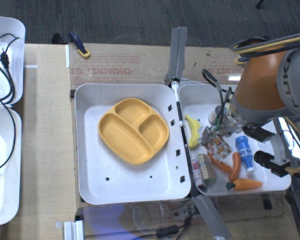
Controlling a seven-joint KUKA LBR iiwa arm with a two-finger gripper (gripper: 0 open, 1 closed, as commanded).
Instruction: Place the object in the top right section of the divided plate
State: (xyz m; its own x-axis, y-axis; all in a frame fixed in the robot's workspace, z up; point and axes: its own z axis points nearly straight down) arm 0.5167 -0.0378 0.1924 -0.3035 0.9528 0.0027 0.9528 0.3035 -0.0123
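Several items crowd the right bin (285, 184) beneath the gripper (216, 132): banana (192, 131), bottle (244, 152), carrot (247, 184); a wrong or double grab seems likely. Whether its jaws are apart cannot be told. The plate (133, 130) waits unfilled.

My bench (45, 134) is pale wood under brown cardboard (130, 66) at twelve o'clock. Dark grey carpet (115, 9) lies beyond. White trays with black cables (2, 74) sit at nine o'clock.
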